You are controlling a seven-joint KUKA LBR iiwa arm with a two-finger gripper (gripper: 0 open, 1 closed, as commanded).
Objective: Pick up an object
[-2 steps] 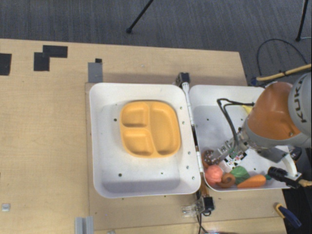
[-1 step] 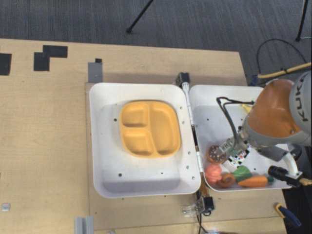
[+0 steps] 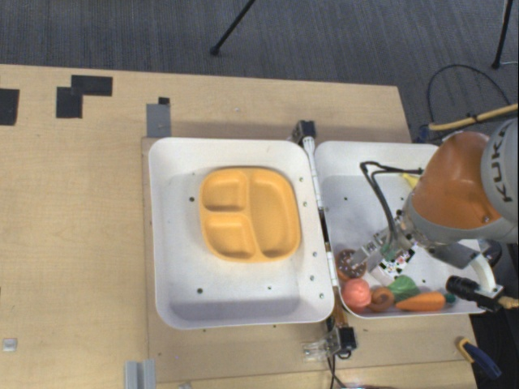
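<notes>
Left bin: smooth white, shallow, rounded corners, well left of the fingers.
Divided plate: matte yellow, three compartments, centred in the left bin with bare floor all round.
Right bin: bare floor behind the fingers.
Toy foods: brown piece just left of the fingers; pink ball, green piece and orange carrot crowd the front wall below them.
Gripper: low over this cluster; finger state cannot be told.
</notes>
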